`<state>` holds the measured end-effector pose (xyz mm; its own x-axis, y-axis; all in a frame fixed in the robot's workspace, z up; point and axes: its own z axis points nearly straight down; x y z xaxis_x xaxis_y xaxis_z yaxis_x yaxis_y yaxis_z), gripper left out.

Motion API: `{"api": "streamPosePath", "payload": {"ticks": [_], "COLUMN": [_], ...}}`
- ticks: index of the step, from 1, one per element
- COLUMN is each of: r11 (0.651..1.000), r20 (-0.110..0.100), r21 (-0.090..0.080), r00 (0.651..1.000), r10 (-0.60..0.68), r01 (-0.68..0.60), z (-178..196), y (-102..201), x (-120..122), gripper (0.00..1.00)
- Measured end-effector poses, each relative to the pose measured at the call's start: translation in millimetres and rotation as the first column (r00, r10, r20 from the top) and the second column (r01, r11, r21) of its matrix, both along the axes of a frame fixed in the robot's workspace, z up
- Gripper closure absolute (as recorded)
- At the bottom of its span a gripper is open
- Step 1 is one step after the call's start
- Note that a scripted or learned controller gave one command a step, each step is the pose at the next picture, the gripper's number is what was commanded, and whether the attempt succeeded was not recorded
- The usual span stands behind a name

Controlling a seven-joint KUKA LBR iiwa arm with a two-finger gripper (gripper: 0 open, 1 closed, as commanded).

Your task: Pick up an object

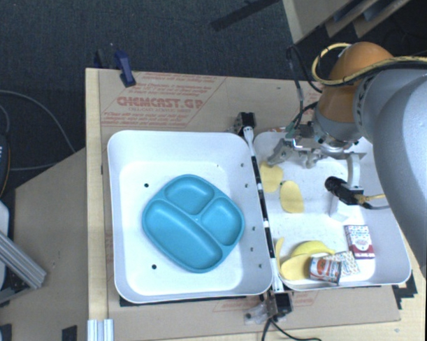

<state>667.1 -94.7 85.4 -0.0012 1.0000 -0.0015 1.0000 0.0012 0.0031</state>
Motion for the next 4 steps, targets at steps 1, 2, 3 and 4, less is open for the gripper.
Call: {"api": "streamPosePath", "payload": {"ticks": [1, 2, 3, 4], "r11": [1.0, 1.0, 1.0, 1.0], "r20": [-0.005, -0.001, -0.001, -0.001], "r21": [0.002, 0.002, 0.001, 0.001], "r00": [1.0, 1.0, 1.0, 1.0], "r10": [-0.002, -0.002, -0.002, -0.003], "r01": [0.002, 0.002, 0.002, 0.003], "z": [1.5, 0.5, 0.6, 10.0], "y": [-5.2, -6.9, 2.7, 2.9], "x": [-57.8, -63.1, -73.7, -73.7], "gripper": [0.0, 0.0, 0.0, 1.0]}}
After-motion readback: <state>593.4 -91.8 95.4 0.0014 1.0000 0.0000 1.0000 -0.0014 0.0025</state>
